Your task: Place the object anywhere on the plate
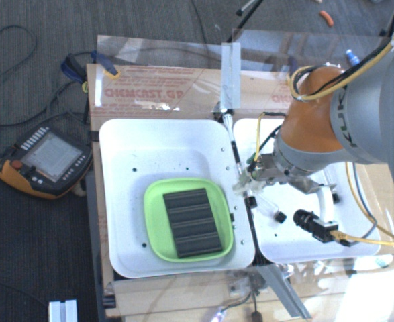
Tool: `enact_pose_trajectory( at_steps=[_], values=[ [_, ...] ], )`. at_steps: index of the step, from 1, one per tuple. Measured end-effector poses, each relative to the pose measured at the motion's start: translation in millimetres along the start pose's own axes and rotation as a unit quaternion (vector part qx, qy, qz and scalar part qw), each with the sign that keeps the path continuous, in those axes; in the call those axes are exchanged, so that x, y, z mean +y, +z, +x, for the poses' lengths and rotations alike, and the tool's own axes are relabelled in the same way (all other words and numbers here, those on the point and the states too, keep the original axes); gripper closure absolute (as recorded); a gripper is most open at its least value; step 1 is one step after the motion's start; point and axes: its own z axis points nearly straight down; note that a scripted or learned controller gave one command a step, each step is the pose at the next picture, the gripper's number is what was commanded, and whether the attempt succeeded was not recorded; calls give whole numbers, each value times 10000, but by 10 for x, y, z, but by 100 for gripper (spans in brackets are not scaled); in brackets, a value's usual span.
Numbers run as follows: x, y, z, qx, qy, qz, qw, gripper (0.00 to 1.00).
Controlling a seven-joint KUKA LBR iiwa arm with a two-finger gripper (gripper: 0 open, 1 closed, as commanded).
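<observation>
A dark grey ribbed block [193, 222] lies flat on the green plate [155, 206], which sits in the front half of the left bin [126, 153]. The block covers most of the plate's middle and runs front to back. My gripper [249, 188] hangs below the orange-banded wrist [314, 113], just over the divider between the two bins and on the right bin's [284, 243] left side. It stands to the right of the plate, apart from the block, and nothing shows in it.
A black fitting with a yellow cable [314, 224] hangs off the arm over the right bin. A cardboard sheet [156, 89] lies behind the bins. A teach pendant [45, 161] and cables rest on the floor at left.
</observation>
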Motion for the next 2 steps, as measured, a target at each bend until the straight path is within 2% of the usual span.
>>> enact_pose_trajectory(
  at_steps=[1, 2],
  values=[
    [0, 0, -1, 1, 1, 0, 10000, 0],
    [111, -1, -237, 1, -73, -3, 10000, 0]
  ],
)
